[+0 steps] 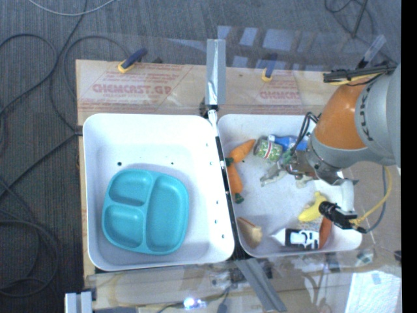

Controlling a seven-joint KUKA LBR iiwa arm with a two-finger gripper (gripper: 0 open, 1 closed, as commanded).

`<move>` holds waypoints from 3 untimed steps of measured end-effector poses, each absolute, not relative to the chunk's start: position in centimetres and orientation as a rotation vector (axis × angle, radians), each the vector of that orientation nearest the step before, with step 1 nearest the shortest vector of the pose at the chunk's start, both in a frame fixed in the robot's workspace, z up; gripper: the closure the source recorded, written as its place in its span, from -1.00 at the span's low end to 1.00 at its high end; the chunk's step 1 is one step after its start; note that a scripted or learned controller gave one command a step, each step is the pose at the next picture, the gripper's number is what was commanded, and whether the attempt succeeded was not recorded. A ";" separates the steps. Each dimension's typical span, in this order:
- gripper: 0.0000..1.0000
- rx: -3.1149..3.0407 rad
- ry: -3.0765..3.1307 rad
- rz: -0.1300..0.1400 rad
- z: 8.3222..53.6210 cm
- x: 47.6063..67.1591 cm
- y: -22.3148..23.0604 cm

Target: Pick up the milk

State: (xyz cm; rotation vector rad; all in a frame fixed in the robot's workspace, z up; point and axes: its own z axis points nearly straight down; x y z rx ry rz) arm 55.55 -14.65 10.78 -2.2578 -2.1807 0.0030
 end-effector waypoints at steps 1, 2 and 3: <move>1.00 -2.254 -2.180 0.000 11.6 55.6 -14.5; -1.00 -2.254 -2.180 0.000 11.6 55.6 -14.5; -1.00 -2.233 -2.206 0.000 11.4 57.0 -17.5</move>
